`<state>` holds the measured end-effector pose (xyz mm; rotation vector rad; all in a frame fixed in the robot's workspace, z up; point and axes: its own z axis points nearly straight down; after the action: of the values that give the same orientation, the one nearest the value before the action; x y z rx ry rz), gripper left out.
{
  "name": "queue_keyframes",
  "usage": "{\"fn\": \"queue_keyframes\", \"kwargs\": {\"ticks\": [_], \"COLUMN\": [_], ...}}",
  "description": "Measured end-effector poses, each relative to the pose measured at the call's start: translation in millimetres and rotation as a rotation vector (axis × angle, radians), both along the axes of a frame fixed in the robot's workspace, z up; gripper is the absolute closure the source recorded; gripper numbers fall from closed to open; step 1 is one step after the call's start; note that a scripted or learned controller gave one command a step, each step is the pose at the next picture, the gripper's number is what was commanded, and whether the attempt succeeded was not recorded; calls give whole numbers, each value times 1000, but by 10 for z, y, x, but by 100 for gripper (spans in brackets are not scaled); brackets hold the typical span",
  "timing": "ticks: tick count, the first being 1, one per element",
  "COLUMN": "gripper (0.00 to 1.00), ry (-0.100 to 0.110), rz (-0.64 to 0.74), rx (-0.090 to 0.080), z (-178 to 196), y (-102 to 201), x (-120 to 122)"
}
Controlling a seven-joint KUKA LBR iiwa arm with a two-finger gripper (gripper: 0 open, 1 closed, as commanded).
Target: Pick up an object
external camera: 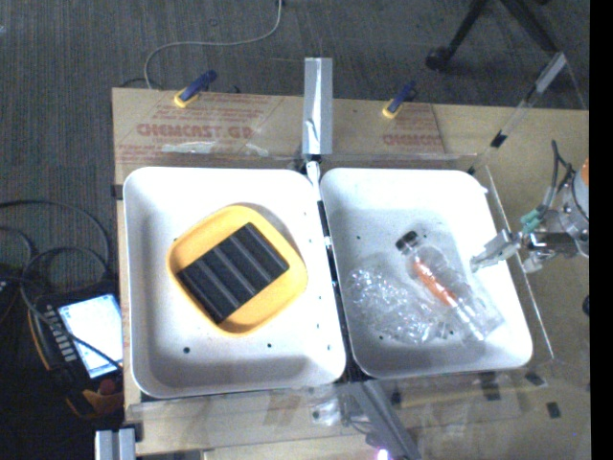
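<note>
Two white bins sit side by side on the bench (134, 123), and the jaws (490, 253) hang at the right rim of the right bin (383, 192), just above its edge; whether they stand wide or narrow cannot be told at this slant, and nothing is seen between them. Largest on the bench, far left of the jaws in the left bin (153, 199), is a yellow tray-like object with a ribbed black insert (238, 268), lying flat and slightly turned; its broad rounded body would likely be too wide for a pinch except at an edge. Nearer, just left of and below the jaws, lies a clear plastic bottle (450, 284) with a dark cap and an orange piece inside, on its side and pointing up-left. It looks like the readiest pick: the sound approach would be to come down over its middle with the jaws across the narrow width, not along its length, since a smooth round body may roll or squirt out. Touching the bottle on its far side from the jaws is a crumpled clear plastic wrapper (388, 305), which could snag or be lifted along. Behind the bins, two blue-and-yellow clamps (194, 88) and an upright metal post (317, 103) stand well clear of the jaws.
</note>
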<state>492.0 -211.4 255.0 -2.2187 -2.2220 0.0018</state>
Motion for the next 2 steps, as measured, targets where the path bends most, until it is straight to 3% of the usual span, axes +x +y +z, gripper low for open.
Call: {"fn": "queue_keyframes", "kwargs": {"ticks": [1,2], "gripper": [0,0], "ry": [0,-14], "rz": [137,248], "rx": [1,-5], "z": [-868,-1551], "y": [314,326], "x": [320,630]}}
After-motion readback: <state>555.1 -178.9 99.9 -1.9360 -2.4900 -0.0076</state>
